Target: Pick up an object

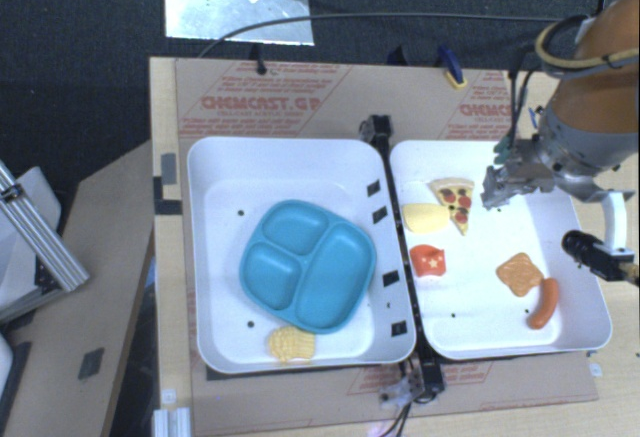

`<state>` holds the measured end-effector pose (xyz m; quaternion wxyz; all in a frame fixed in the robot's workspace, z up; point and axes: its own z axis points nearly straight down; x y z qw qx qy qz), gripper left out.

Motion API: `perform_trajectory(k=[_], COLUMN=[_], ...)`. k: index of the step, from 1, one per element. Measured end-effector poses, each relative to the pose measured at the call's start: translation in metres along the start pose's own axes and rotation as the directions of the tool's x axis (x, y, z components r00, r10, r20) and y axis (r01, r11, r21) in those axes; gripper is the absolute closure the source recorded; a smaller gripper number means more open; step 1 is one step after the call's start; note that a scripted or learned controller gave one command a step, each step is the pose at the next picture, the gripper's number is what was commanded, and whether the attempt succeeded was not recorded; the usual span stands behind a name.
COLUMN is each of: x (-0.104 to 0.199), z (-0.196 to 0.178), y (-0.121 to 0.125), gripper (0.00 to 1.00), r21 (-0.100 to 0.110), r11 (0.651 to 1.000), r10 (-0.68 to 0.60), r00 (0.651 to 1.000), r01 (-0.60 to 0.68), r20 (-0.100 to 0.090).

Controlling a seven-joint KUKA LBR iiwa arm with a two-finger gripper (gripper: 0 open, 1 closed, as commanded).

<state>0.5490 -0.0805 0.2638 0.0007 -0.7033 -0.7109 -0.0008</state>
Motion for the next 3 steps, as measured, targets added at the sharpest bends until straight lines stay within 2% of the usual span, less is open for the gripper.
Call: perform_trajectory(k=[1,2,3], x=[0.053,0.112,0.167], z=[0.018,0.032,0.028], y=[-0.018,-0.021,-0.040], gripper=[1.00,1.00,1.00], r21=[0.001,0.000,0.001], r11=[1.000,1.000,1.000], r10=[0.001,0.000,-0.001], r00=[1.000,1.000,1.000], r01=[-0.001,0.000,0.001], r20=[0.000,0.000,0.000])
